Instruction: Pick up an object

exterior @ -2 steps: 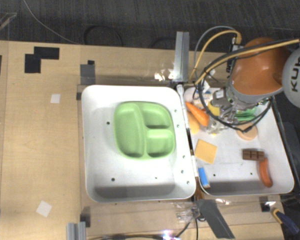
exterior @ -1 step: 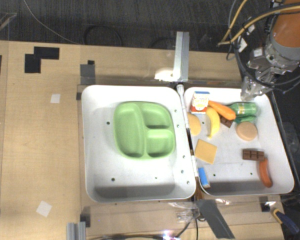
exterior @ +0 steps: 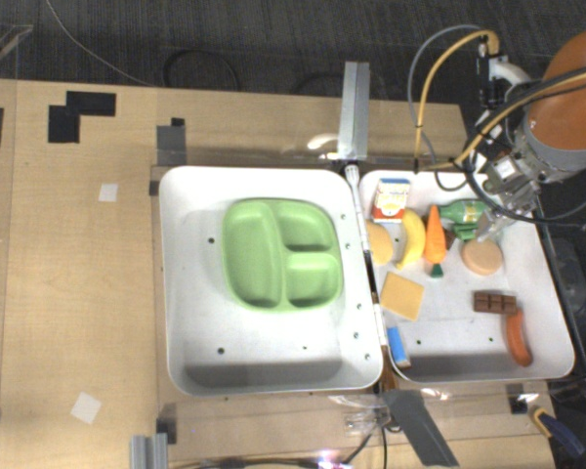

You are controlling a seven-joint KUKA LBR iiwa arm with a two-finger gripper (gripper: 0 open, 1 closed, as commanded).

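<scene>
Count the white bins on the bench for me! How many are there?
2. The left bin holds a green plate. The right bin holds the toy food, with the gripper over its far edge.

1. This is a robotics lab or test cell, not a home or shop.
2. The landmark is the left bin (exterior: 181, 291), a shallow white tray fixed on a pale wooden bench (exterior: 68, 291).
3. Just right of it sits a second white bin (exterior: 552, 340), its mate.
4. Between the two, at their far edge, stands a metal bracket (exterior: 353, 115).
5. Black clamps (exterior: 172, 143) sit at the left bin's far left corner.
6. Right of it, a grey and orange robot arm (exterior: 565, 115) trails yellow and black cables (exterior: 439, 76).
7. Beyond the bench lies dark carpet (exterior: 225, 18).
</scene>
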